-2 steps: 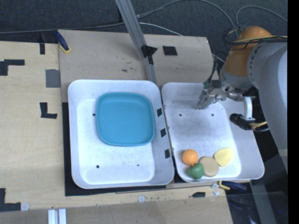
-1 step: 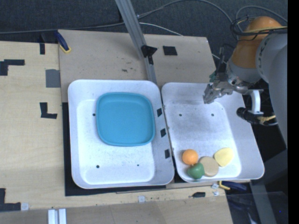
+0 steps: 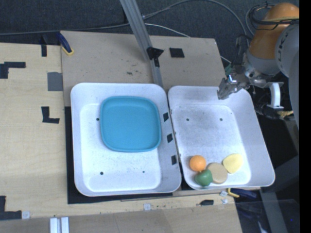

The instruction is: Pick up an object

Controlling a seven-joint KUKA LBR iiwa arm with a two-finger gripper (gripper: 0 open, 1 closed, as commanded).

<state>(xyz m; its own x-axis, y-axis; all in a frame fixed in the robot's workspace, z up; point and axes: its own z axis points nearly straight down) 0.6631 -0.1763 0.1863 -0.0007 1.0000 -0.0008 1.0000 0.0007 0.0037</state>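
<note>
1. The tool (image 3: 226,90) hangs over the far right corner of the right bin (image 3: 214,120), with nothing visible between its tips; whether they are spread or pressed together I cannot tell at this size.
2. The objects to pick lie clustered in that bin's near corner, well apart from the tool: an orange ball (image 3: 197,163), a green ball (image 3: 203,178), a tan round piece (image 3: 217,173) and a yellow piece (image 3: 233,162).
3. To do the step well, I judge the arm should travel toward the near corner and descend on an outer piece. The yellow piece or orange ball looks easiest, as the green and tan ones touch each other and sit close to the bin wall.
4. Count: two white bins on the counter; four small objects in the right bin; one blue plate (image 3: 130,123) in the left bin (image 3: 87,174); one tool.
</note>
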